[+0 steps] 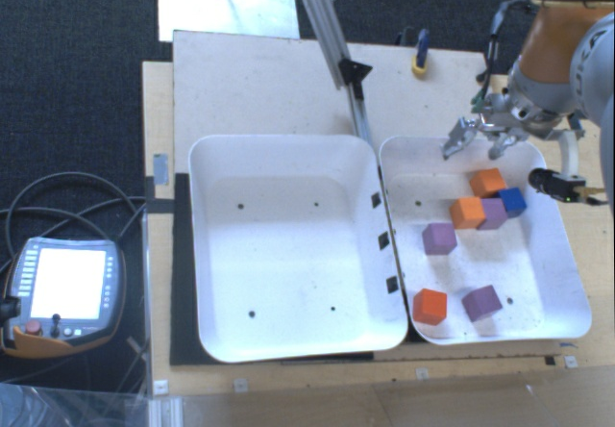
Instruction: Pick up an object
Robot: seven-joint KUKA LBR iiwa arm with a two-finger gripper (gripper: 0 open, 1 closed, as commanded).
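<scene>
The right bin (567, 295) holds several small blocks. An orange block (487, 182), a second orange block (468, 213), a purple block (493, 213) and a blue block (512, 201) cluster near its back right. Another purple block (439, 238) lies mid-bin, and an orange block (430, 306) and a purple block (481, 302) sit near the front. My gripper (479, 139) hangs above the bin's back edge, open, its two fingers spread with nothing between them, just behind the cluster.
The left bin (207, 223) stands beside the right one. A slanted metal pole (327, 21) rises behind the bins. A yellow and blue clamp (421, 58) sits on the back board. A teach pendant (62, 295) lies at the left.
</scene>
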